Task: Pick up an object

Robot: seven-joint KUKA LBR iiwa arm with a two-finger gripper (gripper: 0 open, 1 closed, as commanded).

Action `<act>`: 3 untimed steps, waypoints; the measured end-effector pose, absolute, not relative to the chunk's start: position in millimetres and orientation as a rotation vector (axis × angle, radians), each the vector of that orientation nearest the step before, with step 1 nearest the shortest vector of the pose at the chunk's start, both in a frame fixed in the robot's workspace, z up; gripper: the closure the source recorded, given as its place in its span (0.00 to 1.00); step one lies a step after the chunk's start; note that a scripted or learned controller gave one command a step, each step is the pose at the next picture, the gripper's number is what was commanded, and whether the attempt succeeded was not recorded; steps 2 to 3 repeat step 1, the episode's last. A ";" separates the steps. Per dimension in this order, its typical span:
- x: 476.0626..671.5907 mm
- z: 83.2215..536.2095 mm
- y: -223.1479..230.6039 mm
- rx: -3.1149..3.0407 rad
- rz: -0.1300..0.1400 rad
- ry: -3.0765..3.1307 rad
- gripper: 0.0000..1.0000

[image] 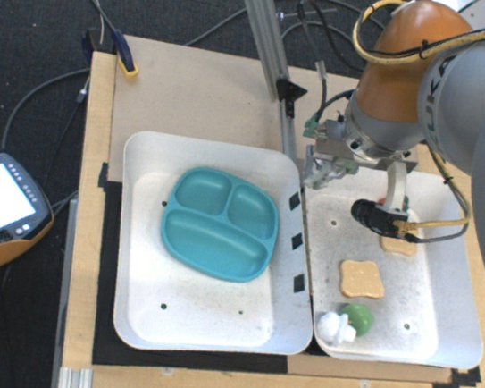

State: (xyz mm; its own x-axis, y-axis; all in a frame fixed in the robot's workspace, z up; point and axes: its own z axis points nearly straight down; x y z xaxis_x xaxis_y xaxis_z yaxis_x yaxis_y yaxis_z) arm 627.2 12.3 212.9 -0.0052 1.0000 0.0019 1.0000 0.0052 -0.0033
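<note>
Pale wooden bench (203, 92) on dark carpet, bearing two shallow white plastic bins. Left bin (131, 307): smooth teal divided plate (220, 223). Right bin (463, 321), speckled: square tan cracker (362, 279) at centre, well apart from gripper (320, 169) near far-left corner. Second cracker (397, 246) half hidden under black part. Green-and-white lump (345, 323) at near edge. Jaw state: cannot tell.

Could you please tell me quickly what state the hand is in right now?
Hand: above the far-left corner of the right bin; open or closed cannot be told, and nothing is seen held in it.
</note>
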 end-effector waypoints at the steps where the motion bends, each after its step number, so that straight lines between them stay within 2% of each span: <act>1: 606.5 211.1 71.4 -2.213 0.002 -2.225 1.00; 3: 606.5 211.1 71.4 -2.213 0.002 -2.225 1.00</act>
